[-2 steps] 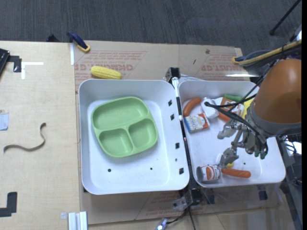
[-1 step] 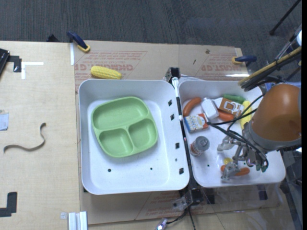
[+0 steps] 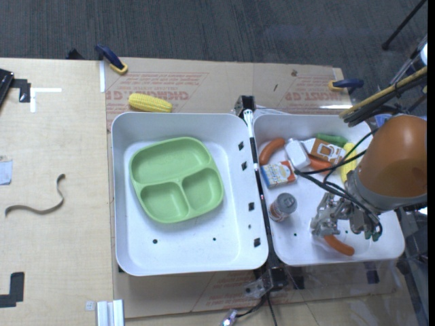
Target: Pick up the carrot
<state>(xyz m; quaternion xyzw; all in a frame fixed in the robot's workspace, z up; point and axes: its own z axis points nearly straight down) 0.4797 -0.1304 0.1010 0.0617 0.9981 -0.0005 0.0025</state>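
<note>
Hovering low in the right bin, the gripper sits just above the carrot near the front rim, its opening impossible to judge, with bare floor to its left.

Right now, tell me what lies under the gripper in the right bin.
An orange carrot lies on the right bin floor, poking out below the gripper. Its upper end is covered by the gripper.

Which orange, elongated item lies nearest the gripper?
The carrot at the right bin's near edge, just under the gripper; the sausage lies by the divider.
</note>
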